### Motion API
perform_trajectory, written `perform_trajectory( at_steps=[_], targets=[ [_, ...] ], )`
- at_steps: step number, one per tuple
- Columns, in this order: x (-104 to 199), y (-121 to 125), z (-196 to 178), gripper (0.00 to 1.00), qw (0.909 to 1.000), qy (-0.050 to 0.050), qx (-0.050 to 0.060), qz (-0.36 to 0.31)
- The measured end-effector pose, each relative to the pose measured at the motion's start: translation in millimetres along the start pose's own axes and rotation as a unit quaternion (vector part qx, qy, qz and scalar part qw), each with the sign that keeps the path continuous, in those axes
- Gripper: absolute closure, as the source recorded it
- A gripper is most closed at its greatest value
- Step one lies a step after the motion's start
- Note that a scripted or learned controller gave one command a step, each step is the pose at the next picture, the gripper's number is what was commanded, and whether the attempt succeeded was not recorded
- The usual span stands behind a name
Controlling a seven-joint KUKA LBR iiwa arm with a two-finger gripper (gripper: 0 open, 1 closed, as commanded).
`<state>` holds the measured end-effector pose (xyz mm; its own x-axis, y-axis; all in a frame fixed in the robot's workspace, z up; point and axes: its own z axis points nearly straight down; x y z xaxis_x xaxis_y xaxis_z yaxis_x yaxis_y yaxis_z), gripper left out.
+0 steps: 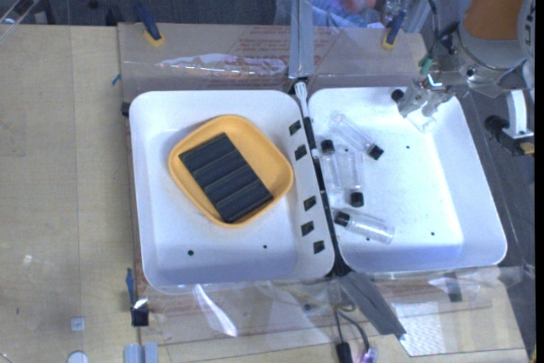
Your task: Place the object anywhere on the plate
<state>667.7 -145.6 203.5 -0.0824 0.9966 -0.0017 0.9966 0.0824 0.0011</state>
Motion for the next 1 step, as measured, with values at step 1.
perform_trajectory(
  at_steps=[1],
  targets=[
    [0.0, 0.1, -0.2, 0.00, 1.0000, 0.000, 0.000, 0.000]
  ],
)
